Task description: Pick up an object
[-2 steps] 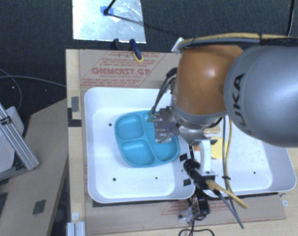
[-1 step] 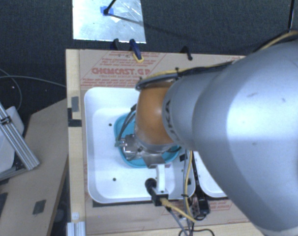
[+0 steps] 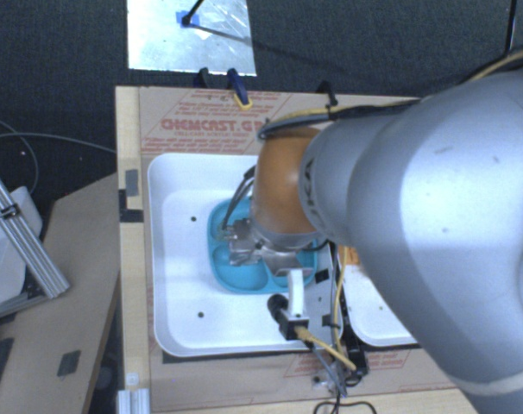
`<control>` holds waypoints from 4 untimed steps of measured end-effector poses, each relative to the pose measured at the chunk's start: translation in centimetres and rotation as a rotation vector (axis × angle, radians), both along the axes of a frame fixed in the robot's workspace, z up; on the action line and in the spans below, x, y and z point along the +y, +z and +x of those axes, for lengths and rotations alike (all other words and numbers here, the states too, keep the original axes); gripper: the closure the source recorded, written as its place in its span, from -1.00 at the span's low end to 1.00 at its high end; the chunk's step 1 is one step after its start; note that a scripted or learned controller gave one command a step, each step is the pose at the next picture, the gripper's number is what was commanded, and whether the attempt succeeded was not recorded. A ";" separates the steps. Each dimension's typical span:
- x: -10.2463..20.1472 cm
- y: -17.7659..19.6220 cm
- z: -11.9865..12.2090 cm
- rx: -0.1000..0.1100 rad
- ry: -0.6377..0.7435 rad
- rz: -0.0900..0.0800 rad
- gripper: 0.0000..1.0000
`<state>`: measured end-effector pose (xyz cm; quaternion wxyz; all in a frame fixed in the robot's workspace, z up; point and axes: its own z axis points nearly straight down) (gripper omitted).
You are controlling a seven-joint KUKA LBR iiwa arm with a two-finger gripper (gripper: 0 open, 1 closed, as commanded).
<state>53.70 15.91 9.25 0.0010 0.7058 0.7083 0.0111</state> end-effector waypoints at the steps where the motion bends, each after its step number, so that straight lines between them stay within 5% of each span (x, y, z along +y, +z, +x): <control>1: -1.2 10.0 2.8 0.003 0.000 -0.012 1.00; 2: -1.7 0.9 8.6 0.009 0.000 -0.008 1.00; 3: 0.9 3.8 -1.2 -0.011 0.002 -0.004 1.00; 4: -2.1 1.1 3.2 0.011 0.005 -0.005 1.00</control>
